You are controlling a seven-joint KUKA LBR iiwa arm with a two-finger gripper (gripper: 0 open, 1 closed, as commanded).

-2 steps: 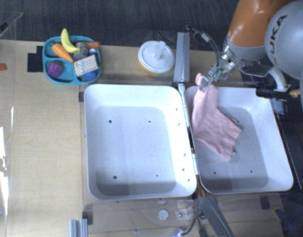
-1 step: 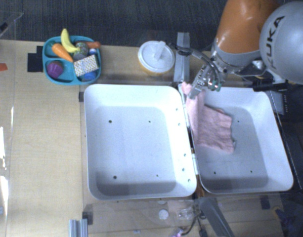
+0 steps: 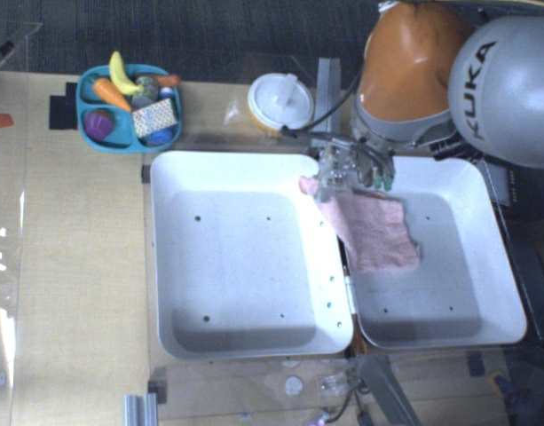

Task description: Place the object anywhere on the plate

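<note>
A pink cloth point(image 3: 374, 231) hangs over the left part of the right bin point(image 3: 484, 238), its upper left corner bunched up at the wall between the bins. My gripper point(image 3: 332, 181) sits at that corner, under the orange wrist band, and is shut on the cloth's top edge. The rest of the cloth trails down and to the right onto the bin floor. The blue divided plate point(image 3: 87, 137) lies on the bench at the far upper left, well away from the gripper, and bears toy food: a banana, a carrot and several other pieces.
The left bin point(image 3: 245, 256) lies between the gripper and the plate. A white-lidded yellow cup point(image 3: 280, 103) stands behind the bins near the gripper. A black marker point(image 3: 62, 111) lies left of the plate. The arm's bulk covers the upper right.
</note>
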